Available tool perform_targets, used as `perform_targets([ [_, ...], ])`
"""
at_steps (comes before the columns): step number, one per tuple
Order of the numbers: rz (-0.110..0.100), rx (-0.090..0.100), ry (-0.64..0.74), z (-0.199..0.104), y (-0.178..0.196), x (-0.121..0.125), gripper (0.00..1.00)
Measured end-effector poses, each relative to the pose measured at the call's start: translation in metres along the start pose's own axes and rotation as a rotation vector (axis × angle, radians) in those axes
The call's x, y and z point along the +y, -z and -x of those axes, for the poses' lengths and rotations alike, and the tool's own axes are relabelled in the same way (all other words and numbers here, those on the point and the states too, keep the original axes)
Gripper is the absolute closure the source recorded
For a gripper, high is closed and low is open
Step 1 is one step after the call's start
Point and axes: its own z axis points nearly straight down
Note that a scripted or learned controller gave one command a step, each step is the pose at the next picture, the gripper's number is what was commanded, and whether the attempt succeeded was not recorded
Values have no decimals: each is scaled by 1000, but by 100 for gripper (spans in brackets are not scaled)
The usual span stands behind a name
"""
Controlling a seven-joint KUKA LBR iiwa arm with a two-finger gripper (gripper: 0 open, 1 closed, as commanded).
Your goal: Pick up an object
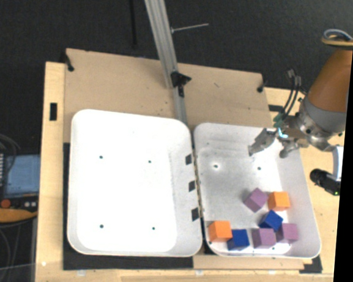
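The gripper (270,147) hangs over the right bin (224,154) near its 1 o'clock corner, its two fingers spread apart with nothing between them. The blocks sit well apart from it, toward 5 o'clock: three purple blocks (256,199), two orange blocks (220,230), two blue blocks (272,220). No writing can be read.
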Motion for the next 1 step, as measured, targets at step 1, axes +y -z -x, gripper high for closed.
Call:
perform_targets([
  [1, 5, -2, 2, 0, 3, 1, 0],
])
